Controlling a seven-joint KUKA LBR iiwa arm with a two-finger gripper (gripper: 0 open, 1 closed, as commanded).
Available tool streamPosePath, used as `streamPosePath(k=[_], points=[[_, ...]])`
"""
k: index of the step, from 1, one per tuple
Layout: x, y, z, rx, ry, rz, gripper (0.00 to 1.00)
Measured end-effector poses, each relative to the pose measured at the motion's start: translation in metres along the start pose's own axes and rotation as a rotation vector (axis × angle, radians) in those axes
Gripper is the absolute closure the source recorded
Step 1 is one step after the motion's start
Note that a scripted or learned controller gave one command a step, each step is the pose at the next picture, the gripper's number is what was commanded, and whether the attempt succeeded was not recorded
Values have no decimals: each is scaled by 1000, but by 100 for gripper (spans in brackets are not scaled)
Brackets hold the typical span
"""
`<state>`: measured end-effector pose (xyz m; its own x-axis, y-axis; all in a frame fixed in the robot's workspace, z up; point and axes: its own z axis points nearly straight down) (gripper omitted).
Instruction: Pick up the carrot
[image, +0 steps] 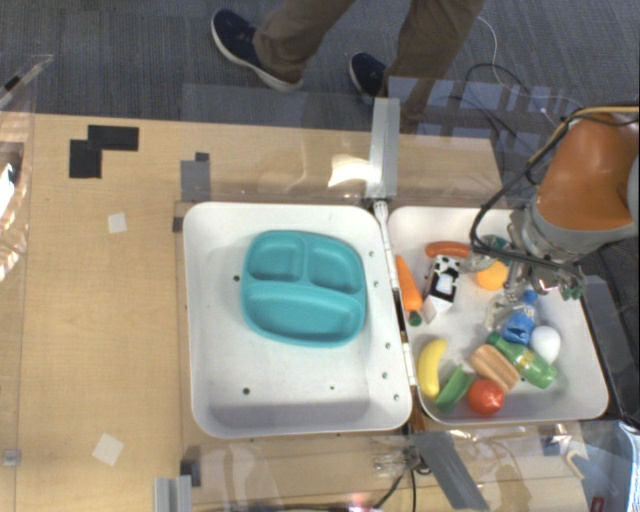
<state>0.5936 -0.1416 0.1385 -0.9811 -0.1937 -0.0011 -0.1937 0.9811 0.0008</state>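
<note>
The carrot (406, 284), orange with a green stub at its near end, lies along the left wall of the right bin (590, 400). Nothing touches it. My gripper (517, 290) hangs below the grey wrist and orange band at the right side of that bin. It is above a blue toy (518, 328) and beside an orange fruit (490, 275), well to the right of the carrot. Cables and the wrist block a clear look at its tip.
The right bin also holds a sausage (447, 249), a black-and-white carton (442, 280), a banana (431, 365), a tomato (485, 398), a bun (497, 365) and a white egg (545, 343). A teal divided plate (302, 287) sits in the left bin (215, 380).
</note>
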Motion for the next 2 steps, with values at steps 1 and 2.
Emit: streamPosePath(k=[1,2], points=[[-9,-17,50,3,-11,227,0],[-58,-55,47,0,17,626,0]])
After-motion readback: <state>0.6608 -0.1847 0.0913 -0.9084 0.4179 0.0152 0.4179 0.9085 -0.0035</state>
